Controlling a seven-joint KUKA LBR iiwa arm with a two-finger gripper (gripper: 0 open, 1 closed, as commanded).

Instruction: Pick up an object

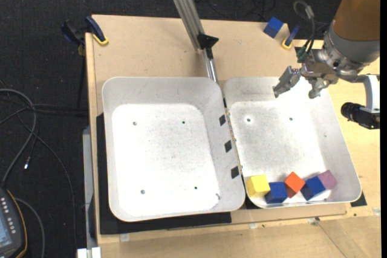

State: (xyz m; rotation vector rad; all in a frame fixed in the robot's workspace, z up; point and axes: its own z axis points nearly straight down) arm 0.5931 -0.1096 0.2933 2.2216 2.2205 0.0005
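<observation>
The jaws [300, 83] hang over the far edge of the right bin [284, 142], their 2 fingers spread apart with nothing between them. The things to pick from sit at the opposite end of that same bin: 5 small blocks huddled along its near wall. From left to right they are a yellow block [258, 184], a blue block [277, 191], an orange block [294, 182], a second blue block [313, 187] and a purple block [327, 179]. They lie close together, several seemingly touching, the row rising slightly toward the purple one at the right corner.

So the relation that matters is simple: the blocks lie well apart from the jaws, toward the near side of the bin, almost straight along its length, with the orange block about in line beneath them. The arm would have to travel near-ward and descend. Because the blocks crowd each other and the wall, fingers may well strike a neighbour instead of straddling one cleanly; the yellow block, at the open left end, probably offers the freest flank

The left bin [160, 148] sits alongside on the worktop [151, 51]
</observation>
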